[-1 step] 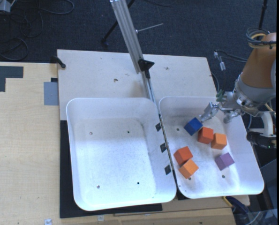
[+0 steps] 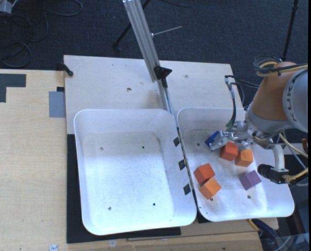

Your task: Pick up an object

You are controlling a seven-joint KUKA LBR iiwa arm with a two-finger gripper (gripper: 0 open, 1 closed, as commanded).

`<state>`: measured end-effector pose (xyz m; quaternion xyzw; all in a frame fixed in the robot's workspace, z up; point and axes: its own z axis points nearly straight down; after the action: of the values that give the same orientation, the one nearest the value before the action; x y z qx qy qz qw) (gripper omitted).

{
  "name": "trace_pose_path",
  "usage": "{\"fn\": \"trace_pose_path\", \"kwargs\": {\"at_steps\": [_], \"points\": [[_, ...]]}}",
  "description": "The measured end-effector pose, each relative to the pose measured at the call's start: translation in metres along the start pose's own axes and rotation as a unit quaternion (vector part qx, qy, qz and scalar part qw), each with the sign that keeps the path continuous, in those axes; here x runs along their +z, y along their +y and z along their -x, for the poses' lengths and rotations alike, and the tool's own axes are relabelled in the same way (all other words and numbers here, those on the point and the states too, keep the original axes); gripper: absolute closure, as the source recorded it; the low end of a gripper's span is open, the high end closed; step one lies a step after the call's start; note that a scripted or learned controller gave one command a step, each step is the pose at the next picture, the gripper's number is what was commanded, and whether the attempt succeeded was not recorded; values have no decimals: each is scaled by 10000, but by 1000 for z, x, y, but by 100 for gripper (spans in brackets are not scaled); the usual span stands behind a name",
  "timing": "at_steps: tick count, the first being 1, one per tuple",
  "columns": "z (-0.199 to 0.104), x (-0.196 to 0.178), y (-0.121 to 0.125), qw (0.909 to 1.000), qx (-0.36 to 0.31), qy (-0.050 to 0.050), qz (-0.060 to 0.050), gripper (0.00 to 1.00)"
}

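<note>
A single fixed camera looks down at a slant from above the pale wooden table (image 2: 24, 156), far enough off to take in both shallow white plastic bins (image 2: 124, 213) whole. The dark carpeted floor (image 2: 207, 25) lies beyond the bins at the top of the view. The grey arm with its orange band (image 2: 273, 95) enters right of the bins.
</note>
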<state>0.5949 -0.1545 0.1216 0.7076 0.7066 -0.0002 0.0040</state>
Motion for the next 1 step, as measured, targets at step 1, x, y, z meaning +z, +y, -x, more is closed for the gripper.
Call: {"fn": "trace_pose_path", "kwargs": {"at_steps": [1], "points": [[29, -106, -38, 10000, 4, 18, -6, 0]]}}
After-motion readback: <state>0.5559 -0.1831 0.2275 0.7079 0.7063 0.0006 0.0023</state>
